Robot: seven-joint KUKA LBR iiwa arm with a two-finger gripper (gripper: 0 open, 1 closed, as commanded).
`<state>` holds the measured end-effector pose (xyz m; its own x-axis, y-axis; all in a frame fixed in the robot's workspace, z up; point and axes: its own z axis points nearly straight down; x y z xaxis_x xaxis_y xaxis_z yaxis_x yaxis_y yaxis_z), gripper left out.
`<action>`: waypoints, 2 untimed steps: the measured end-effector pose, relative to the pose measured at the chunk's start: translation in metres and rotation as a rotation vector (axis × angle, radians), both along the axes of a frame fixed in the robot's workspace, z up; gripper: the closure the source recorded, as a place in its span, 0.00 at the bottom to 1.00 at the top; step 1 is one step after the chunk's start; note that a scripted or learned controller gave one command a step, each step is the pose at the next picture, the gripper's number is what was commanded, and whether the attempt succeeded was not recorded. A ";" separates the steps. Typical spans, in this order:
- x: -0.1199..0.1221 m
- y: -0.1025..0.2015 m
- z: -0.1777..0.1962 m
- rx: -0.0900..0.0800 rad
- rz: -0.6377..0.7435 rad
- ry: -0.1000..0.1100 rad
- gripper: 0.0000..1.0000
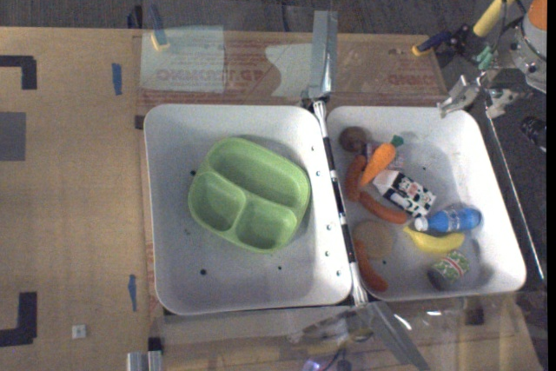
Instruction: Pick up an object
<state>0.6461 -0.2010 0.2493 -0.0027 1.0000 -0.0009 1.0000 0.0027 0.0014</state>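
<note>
The right bin holds several toy foods: an orange carrot, a black-and-white carton, a blue bottle, a yellow banana, a green can, a brown ball, a tan disc and reddish sausages. My gripper hangs over the bin's back right corner. It is open, with nothing between its fingers, and well clear of the objects.
The left bin carries a green divided plate. A metal divider stands behind the seam between the bins. Clear plastic sheets lie along the back edge of the wooden bench.
</note>
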 end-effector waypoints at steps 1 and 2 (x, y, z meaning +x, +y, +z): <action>-0.004 0.077 -0.114 0.001 -0.066 0.001 0.00; -0.017 0.089 -0.163 0.001 -0.005 -0.002 0.00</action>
<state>0.6290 -0.1117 0.0858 0.0026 1.0000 -0.0003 1.0000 -0.0026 0.0033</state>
